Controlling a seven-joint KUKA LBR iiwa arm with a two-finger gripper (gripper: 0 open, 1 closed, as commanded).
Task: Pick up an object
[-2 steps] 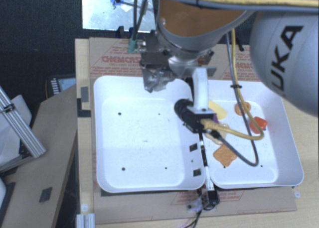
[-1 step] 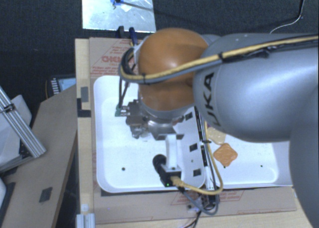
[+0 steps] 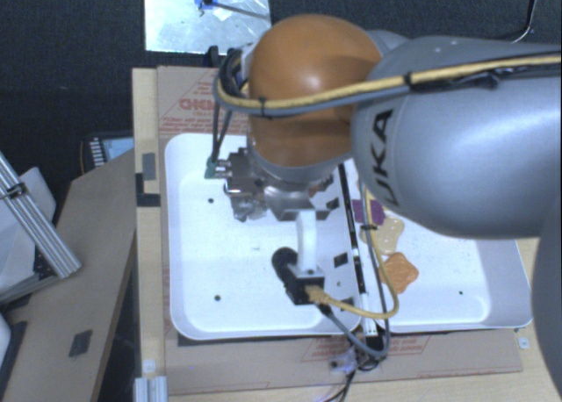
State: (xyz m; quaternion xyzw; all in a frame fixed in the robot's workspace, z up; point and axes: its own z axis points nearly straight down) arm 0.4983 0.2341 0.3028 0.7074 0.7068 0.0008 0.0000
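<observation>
Claw [image 3: 263,191]: largely covered from above by the orange wrist band [image 3: 307,84], so its working end cannot be read. Right bin [image 3: 505,308]: far part and most of its floor are hidden under the grey arm [image 3: 465,128], and of a purple item [image 3: 376,212] only a sliver shows at the arm's edge, shape untold. Pale yellow item [image 3: 387,235] and orange item [image 3: 399,274] (both near where the two bins meet): too small and blurred to name; left bin [image 3: 189,216], far rim partly hidden behind the wrist.
</observation>
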